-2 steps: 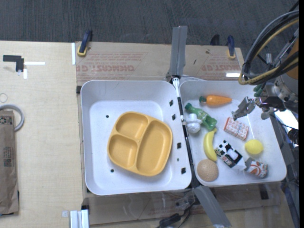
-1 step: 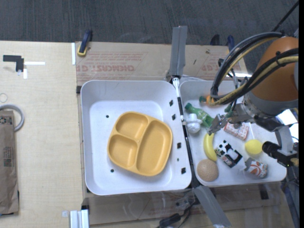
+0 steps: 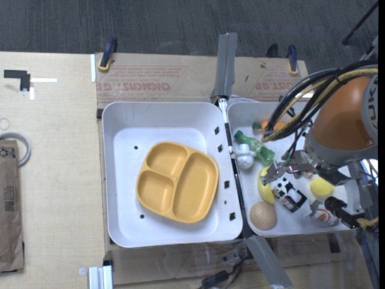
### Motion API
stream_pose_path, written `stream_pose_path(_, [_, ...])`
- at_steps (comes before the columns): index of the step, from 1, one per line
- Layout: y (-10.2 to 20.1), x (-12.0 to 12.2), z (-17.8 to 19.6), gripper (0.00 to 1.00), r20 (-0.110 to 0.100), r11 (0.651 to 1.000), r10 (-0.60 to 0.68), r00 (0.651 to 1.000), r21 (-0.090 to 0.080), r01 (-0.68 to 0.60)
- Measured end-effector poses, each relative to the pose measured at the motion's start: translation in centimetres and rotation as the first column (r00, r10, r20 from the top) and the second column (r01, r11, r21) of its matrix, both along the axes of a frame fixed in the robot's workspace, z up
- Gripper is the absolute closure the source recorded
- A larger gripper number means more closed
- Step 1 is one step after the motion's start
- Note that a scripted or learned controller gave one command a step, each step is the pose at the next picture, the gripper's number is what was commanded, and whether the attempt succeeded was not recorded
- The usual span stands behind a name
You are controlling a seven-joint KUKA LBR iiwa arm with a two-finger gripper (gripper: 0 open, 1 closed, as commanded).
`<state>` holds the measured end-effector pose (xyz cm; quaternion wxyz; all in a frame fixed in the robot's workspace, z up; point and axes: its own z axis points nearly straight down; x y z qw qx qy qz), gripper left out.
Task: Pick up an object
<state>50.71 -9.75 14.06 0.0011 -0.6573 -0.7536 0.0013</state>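
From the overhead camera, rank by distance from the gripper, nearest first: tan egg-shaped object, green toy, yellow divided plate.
Gripper is in the right bin.
1. Tan egg-shaped object, right bin, just below-left of it.
2. Green toy, right bin, upper left.
3. Yellow divided plate, left bin's centre.

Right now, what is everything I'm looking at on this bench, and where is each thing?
bins: two, white, side by side mid-bench.
divided plate: one, yellow, middle of left bin.
egg-shaped thing: one, tan, right bin's near corner.
green toy: one, green, right bin, by the divider.
round yellow things: two, yellow, right bin, beside the gripper.
clamps: two, blue and yellow, on the cardboard behind the bins.
paper bag: one, brown, far left.
arm: one, grey and orange, over right bin.
gripper: one, black and white, low among the toys.
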Motion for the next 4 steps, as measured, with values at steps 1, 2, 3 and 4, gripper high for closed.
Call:
stream_pose_path(1, [1.4, -0.8, 5.0, 0.0, 0.001, 0.998, -0.068, 0.998, 0.0, 0.068])
stream_pose_path(2, [-0.9, -0.8, -4.7, 0.0, 0.001, 0.991, 0.133, 0.991, 0.001, -0.133])
stream_pose_path(3, [-1.0, -0.5, -3.5, 1.0, 0.009, 0.991, 0.13, 0.991, -0.002, -0.13])
stream_pose_path(4, [2.8, 6.8, 5.0, 1.0, 0.002, 0.999, -0.035, 0.999, -0.002, 0.035])
